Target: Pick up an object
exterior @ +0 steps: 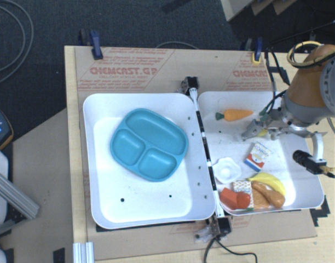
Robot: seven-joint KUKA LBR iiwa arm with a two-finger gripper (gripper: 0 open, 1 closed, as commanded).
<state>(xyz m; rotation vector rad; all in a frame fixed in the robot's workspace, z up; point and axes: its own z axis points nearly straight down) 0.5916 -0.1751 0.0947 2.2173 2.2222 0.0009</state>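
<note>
My claw (264, 129) low in right bin (315, 199), can't tell if wide or shut, nothing held. Carrot (235, 114) just beside, small packet (256, 155) below. I may grab air or push carrot away. Banana (270, 182), sausage (266, 196) crowd corner.

The bench (129, 70), topped with printed brown cardboard, is carrying two shallow white bins side by side. The left bin (102, 201) is sitting well away from the fingers; the right bin (304, 199) is lying directly beneath them. Two blue clamps (94, 44) are gripping the bench's far edge.
</note>
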